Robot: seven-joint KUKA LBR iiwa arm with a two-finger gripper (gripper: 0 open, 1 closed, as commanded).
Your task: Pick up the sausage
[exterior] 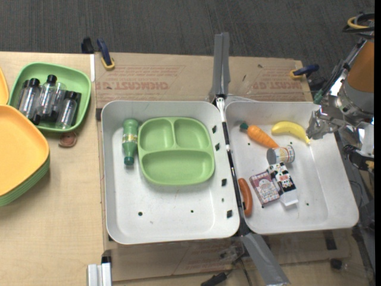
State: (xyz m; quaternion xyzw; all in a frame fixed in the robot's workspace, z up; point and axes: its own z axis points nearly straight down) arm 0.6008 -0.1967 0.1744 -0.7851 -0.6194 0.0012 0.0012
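Observation:
The sausage (pixel 244 196) is a reddish-brown link lying along the left wall of the right bin (pixel 333 177), near its front. My gripper (pixel 317 126) hovers at the right bin's far right rim, just right of the banana (pixel 290 130), well away from the sausage. Nothing shows between its fingers.
The right bin also holds a carrot (pixel 260 135), a small can (pixel 281 155), and small cartons (pixel 272 185). In the left bin (pixel 119 213) sit a green divided plate (pixel 176 150) and a green bottle (pixel 130 140). A green tray of bottles (pixel 50 96) and orange plates (pixel 21 154) are at left.

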